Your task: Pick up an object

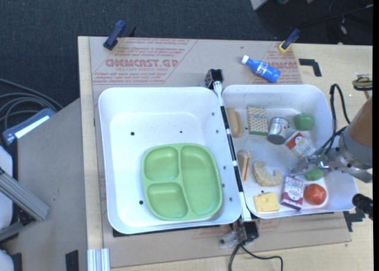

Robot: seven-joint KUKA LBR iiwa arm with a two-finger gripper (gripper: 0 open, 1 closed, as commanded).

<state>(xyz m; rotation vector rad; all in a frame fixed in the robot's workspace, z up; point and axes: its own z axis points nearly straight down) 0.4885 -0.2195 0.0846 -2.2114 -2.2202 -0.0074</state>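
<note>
The right bin (320, 95) holds several small things: a silver can (276, 129), a red and white can (299, 144), a checkered packet (257, 120), a green round piece (304, 122), a red tomato (315, 194), a maroon packet (292, 192), a yellow cheese block (267, 202), a pale pastry (266, 174) and a hot dog (243, 163). My gripper (311, 166) comes in from the right and is low in this bin, just over a small green item (315, 174), between the red and white can and the tomato. Nothing is seen lifted.
The left bin (118, 110) holds a green divided plate (180, 181). A blue bottle (260, 68) lies on the bench behind the right bin. A bread roll (235, 123) lies by the wall between the bins. Clamps (114, 35) sit at the board's far edge.
</note>
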